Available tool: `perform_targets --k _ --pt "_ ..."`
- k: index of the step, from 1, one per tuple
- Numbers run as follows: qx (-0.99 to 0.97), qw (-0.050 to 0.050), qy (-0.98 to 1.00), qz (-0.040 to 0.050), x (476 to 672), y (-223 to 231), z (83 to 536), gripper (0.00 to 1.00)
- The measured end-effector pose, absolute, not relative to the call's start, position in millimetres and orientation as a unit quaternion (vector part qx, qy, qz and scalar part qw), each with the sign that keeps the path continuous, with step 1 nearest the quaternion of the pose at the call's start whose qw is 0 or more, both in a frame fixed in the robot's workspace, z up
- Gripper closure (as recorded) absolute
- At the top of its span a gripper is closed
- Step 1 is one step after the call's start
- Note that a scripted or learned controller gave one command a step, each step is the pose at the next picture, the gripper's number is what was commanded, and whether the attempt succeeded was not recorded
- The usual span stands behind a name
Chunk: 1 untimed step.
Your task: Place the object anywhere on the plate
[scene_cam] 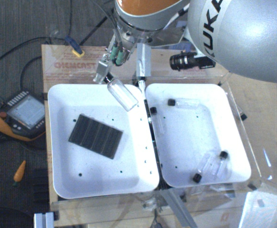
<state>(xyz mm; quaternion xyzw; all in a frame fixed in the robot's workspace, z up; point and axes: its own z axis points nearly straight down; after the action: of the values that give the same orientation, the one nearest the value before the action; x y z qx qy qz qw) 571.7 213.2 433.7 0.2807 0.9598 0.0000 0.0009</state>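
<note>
Here gripper [121, 82] fingers clamp clear vial [122, 94] over left bin [58, 127] back edge; dark plate [95, 136] below-left, apart.

plate [95, 136] in left bin [62, 99]

- A dark grey carpet floor [15, 27] lies well to the left of the tool [122, 77], crossed by black cables [20, 49].
- A handheld control pad [22, 115] with a lit screen rests on the floor, lower left of the tool.
- The wooden desk [72, 63] top shows just beside the tool.
- An orange-handled item [19, 171] lies on the floor far below-left.
</note>
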Motion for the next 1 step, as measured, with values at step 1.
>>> perform_targets --k 1 --pt "0.471 0.001 0.882 -0.0008 576.5 233.1 433.4 1.0"
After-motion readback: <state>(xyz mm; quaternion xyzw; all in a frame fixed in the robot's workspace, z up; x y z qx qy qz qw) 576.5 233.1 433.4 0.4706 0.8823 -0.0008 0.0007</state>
